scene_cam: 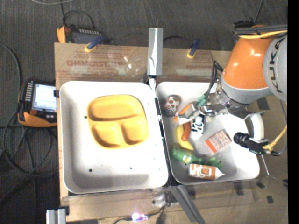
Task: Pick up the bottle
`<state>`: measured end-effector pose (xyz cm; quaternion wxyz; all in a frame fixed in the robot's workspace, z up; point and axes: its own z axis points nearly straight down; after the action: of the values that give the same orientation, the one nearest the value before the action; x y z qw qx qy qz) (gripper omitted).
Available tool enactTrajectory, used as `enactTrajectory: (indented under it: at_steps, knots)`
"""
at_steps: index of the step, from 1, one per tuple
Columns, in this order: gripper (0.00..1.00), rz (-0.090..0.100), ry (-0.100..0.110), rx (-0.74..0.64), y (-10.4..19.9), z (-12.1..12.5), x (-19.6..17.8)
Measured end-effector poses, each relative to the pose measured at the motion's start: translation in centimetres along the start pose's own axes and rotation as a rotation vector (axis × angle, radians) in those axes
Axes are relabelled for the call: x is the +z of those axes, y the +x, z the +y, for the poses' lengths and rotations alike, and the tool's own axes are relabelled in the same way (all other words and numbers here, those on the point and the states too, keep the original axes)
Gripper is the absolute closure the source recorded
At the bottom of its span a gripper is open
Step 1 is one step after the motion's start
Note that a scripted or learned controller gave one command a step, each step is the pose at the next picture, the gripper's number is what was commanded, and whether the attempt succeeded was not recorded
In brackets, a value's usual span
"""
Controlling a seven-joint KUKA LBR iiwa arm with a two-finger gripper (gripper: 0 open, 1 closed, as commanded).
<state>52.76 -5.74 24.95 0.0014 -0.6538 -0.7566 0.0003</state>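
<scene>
Well — green bottle (186,155) (lying flat) — slender.

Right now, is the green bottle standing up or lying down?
Lying down. The green bottle lies on its side on the right bin's floor, beside the banana.

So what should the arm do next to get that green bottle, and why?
Probably slide toward the bin's near edge before lowering. The gripper hovers over the clutter by the banana, while the green bottle lies flat nearer the camera, beside an orange carton.

"KUKA" lettering partly visible on arm (275,73); other print unreadable.
</scene>
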Motion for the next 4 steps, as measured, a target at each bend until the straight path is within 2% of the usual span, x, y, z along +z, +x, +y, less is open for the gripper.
enactTrajectory:
  at_steps: [1, 2, 3, 4]
  knots:
    - [0.0, -0.003, 0.0, 0.059, 4.7, 4.7, -3.7]
    - [0.0, -0.003, 0.003, 0.13, 4.6, -2.1, 2.1]
    - [0.0, -0.003, 0.001, 0.252, -0.9, -4.6, 6.5]
    - [0.0, -0.004, 0.0, 0.422, 8.5, -2.8, -3.1]
